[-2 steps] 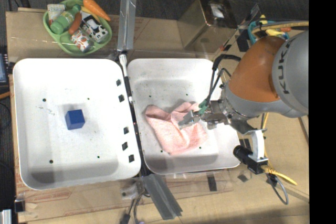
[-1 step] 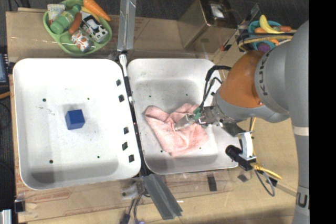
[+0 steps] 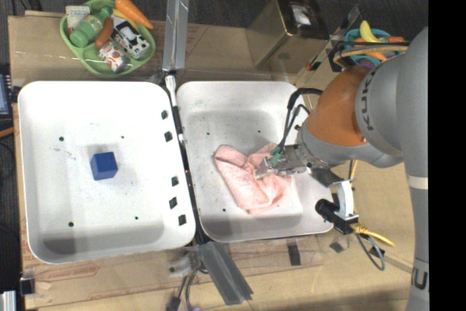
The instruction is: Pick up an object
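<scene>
A crumpled pink cloth (image 3: pixel 247 182) lies in the right bin (image 3: pixel 218 113), toward its front. My gripper (image 3: pixel 271 162) is down at the cloth's right edge, where a small green item (image 3: pixel 276 154) shows beside the fingers. The arm's orange band (image 3: pixel 338 120) hangs over the bin's right side. A blue cube (image 3: pixel 104 164) rests alone in the left bin (image 3: pixel 58 113).
A green bowl (image 3: pixel 80 47) of toy food, with a carrot, sits behind the left bin. A tan box (image 3: pixel 280 29) stands behind the right bin. Cables and coloured items lie at the back right. A metal divider (image 3: pixel 175 33) runs between the bins.
</scene>
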`<state>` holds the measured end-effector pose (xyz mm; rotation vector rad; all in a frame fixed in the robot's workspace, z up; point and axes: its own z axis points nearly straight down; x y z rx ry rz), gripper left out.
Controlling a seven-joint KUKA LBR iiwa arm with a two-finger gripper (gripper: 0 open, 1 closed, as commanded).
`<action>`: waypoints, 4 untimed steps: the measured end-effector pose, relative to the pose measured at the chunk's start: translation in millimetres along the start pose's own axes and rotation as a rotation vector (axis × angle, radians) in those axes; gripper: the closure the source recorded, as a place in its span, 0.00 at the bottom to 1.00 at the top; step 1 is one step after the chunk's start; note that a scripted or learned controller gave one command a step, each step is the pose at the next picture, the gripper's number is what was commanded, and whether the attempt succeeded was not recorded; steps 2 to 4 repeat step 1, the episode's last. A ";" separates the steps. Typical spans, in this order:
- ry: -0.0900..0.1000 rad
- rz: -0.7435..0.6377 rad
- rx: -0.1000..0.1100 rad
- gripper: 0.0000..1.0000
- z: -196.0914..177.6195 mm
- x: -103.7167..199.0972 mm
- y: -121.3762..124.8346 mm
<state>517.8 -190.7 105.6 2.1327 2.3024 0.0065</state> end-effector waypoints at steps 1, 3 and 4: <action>0.001 -0.232 0.007 1.00 -73.9 42.0 55.0; 0.001 -0.232 0.007 1.00 -73.9 42.0 55.0; 0.001 -0.232 0.007 1.00 -73.9 42.0 55.0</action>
